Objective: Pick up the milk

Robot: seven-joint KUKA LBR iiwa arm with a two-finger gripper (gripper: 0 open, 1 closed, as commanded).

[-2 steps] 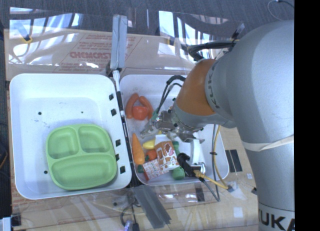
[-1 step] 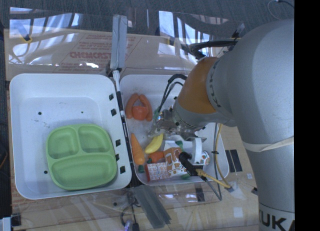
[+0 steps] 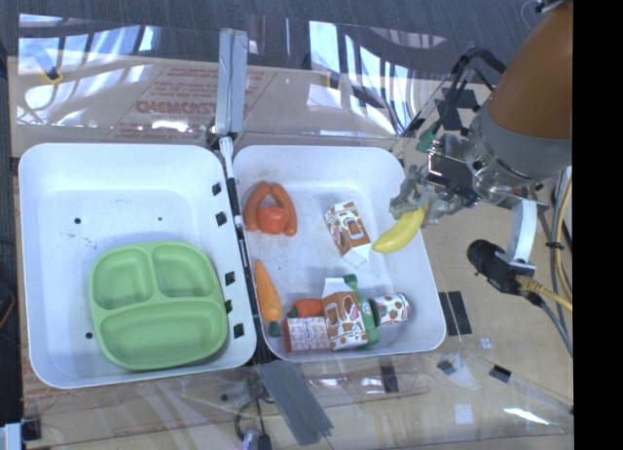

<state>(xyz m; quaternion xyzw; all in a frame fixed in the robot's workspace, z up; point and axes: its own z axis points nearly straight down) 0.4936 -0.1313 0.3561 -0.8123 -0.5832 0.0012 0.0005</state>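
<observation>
Two shallow white bins lie side by side before you: the left bin (image 3: 49,243) holds a green divided plate (image 3: 159,305), and the right bin (image 3: 311,161) holds the food items. Note the milk carton (image 3: 347,227), white with a brown pattern, lying tilted in the upper middle of the right bin, apart from the other objects and untouched. To its right you see the gripper (image 3: 417,206) at the bin's right rim, with a yellow banana (image 3: 400,232) hanging just below its fingertips; the banana's upper end appears caught between the fingers, so read the gripper as closed on the banana rather than on the milk. At the upper left of the same bin sits an orange sausage-like toy (image 3: 269,208). A carrot (image 3: 267,291) lies along the left wall. Across the lower edge you find a cluster of patterned cartons and cans (image 3: 336,320), pressed against one another.
</observation>
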